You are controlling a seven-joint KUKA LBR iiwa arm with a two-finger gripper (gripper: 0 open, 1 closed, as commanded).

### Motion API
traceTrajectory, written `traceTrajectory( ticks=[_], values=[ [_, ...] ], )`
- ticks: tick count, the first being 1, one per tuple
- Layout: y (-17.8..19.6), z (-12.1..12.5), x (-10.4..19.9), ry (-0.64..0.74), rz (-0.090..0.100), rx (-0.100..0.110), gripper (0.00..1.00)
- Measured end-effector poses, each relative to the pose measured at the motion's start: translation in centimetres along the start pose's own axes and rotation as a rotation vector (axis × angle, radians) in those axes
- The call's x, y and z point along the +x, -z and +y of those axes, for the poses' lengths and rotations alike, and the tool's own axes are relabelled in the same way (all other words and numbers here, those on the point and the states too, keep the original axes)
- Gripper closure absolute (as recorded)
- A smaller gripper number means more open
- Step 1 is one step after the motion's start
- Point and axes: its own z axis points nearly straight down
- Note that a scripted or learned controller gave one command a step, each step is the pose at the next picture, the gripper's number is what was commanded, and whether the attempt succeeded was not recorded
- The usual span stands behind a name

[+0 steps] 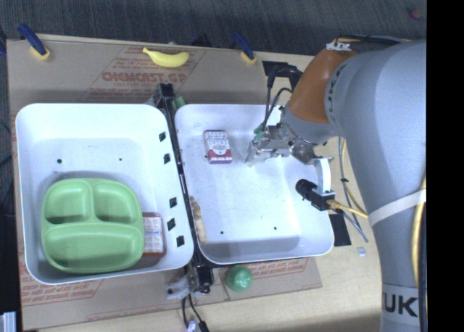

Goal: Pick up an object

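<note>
Two white bins are seen side by side on the table (pixel 341 265). In the right bin (pixel 239 243) a small red and white packet (pixel 217 146) lies flat near the far wall, its long axis running roughly from the far wall toward the near one. This packet is judged the likeliest thing to be picked.

The end effector (pixel 261 146) is seen low over the right bin, to the right of the packet in the camera view and at about the same depth. A strip of bare bin floor separates the two; no contact is seen. Whether the end effector is spread or closed cannot be told, since the parts are small and cluttered with cables. Nothing is seen held in it.

The coming move is judged a short sideways shift toward the left of the view, then a descent. Open floor is noted on the near side of the packet and to its right. The far wall is close behind it, and the divider between the bins is near on its left, so an overshoot leftward is the risk.

In the left bin (pixel 43 120) a green divided tray (pixel 90 225) rests, with a small box (pixel 152 233) touching its right edge. A yellow banana (pixel 167 56) and a green ball (pixel 238 277) lie on the table outside the bins.
</note>
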Motion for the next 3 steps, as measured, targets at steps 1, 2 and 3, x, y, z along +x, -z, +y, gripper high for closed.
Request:
traceTrajectory(
  ticks=[1,2,3],
  values=[
    [0.0,0.0,0.0,0.001,0.0,0.001,0.0],
    [-1.1,-3.7,-3.0,-0.007,0.0,0.002,0.0],
    [-1.0,1.0,-0.2,-0.006,0.001,-0.001,0.0]
  ],
)
